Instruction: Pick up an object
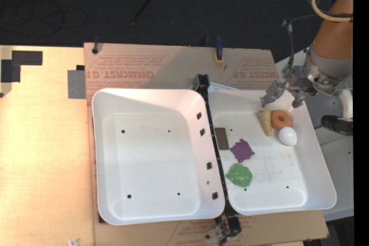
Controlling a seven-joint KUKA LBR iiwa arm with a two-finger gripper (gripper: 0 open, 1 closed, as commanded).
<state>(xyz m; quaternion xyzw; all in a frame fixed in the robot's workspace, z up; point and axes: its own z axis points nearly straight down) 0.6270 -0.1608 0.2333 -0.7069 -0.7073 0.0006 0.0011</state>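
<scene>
Over the far edge of the right bin (323, 181), near its far right corner, my gripper (283, 96) hangs with its two fingers spread apart and nothing between them. I judge it is poised there because the nearest candidates sit just below it: an orange ring (281, 119), a tan wedge (265, 122) touching the ring's left side, and a white egg (287, 136) just nearer the bin's right edge. These three are bunched together, so a straight drop risks catching two at once or pushing one against its neighbour. Toward the middle of the same bin, close to the divider edge, a purple lump (242, 150) and a green lump (238, 175) lie one behind the other, apart from the cluster and with bare floor around them. They would be cleaner to grasp, though farther from where I hover. The left bin (104, 141) holds no candidates, so my work stays on the right side. No object is lifted yet.
</scene>
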